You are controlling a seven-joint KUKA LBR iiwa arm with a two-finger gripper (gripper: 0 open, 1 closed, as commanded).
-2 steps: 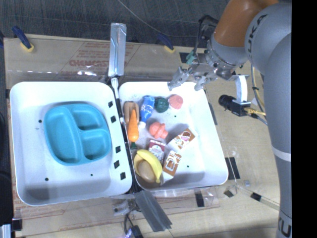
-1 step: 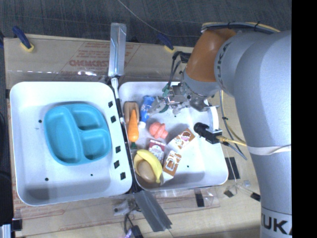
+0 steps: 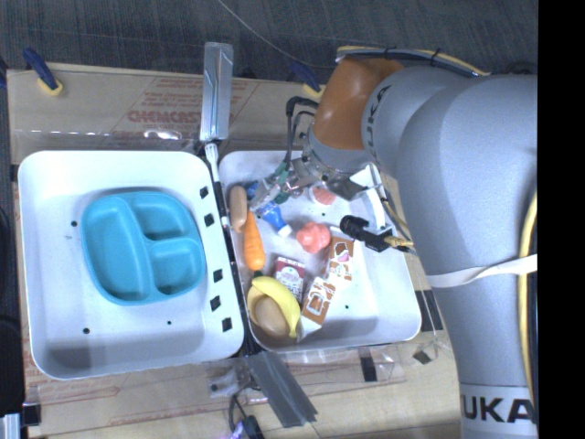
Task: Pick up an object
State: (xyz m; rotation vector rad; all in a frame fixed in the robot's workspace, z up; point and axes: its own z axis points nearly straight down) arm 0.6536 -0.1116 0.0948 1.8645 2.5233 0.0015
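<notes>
Nothing looks lifted yet: the gripper (image 3: 285,183) is down at the back of the right bin (image 3: 395,311), among small toys. Whether it grips anything, I cannot tell. A smooth carrot (image 3: 253,243), a curved banana (image 3: 281,300), a soft pink ball (image 3: 313,237) and glossy printed packets (image 3: 327,286) lie there. The left bin (image 3: 55,337) holds a moulded blue plastic tray (image 3: 142,245).

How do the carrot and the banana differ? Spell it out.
The carrot is orange, straight and slim; the banana is yellow, curved and thicker. The carrot lies along the right bin's left wall, mid-bin; the banana sits nearer the bottom-left corner, curling around a brown item. Both lie in the same bin.
</notes>
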